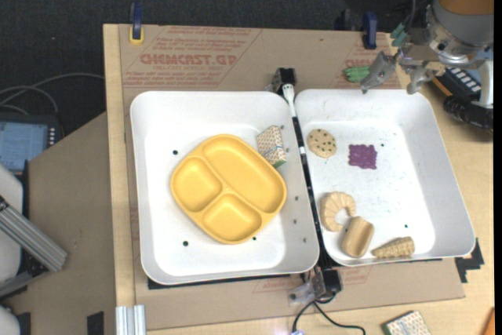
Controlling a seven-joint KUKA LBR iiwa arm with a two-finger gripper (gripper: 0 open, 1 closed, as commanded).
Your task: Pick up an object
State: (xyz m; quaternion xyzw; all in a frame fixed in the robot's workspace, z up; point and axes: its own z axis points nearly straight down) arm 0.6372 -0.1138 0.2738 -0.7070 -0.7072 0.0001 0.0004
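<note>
Hovering with fingers spread and nothing between them, gripper [396,76] above the far rim of right bin [447,169], well apart from cookie [321,142] and purple cluster [362,156]

A robotics lab bench: two white bins [149,169] on a clamped board [196,55], loose cables [47,90], toy food.
</note>
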